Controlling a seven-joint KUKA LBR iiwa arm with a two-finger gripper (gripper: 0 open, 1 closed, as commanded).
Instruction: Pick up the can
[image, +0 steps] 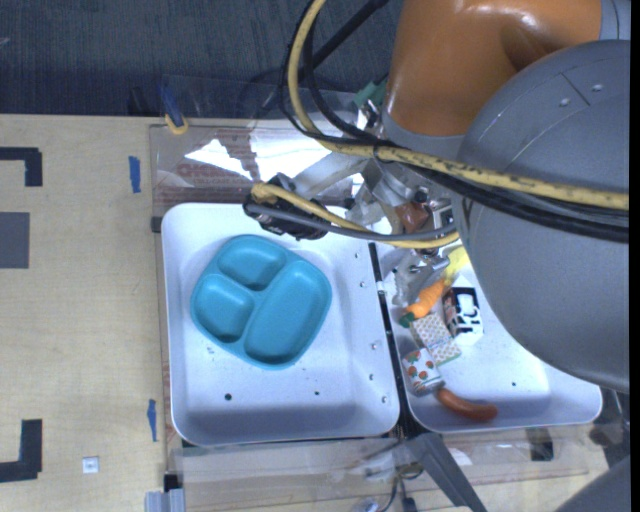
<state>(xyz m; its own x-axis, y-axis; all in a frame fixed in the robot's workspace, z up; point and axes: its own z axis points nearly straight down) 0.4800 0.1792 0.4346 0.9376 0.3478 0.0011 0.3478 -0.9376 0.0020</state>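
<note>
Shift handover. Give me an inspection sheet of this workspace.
Surface: two white bins, left bin, right bin, on a wooden bench.
Job's things: can lying in the right bin.
Clutter: blue divided tray in the left bin; sausage, carrot, patterned box near the can.
Gripper: hidden behind the arm.
Cables: yellow and black cables across the bins' top.
Surroundings: blue tape marks.

A single camera sits fixed above the tabletop (70, 300), looking down at a slant on the left bin (200, 400) and right bin (560, 395). It stands close enough that the arm (540, 200), entering from the right, crowds the upper right corner.
</note>
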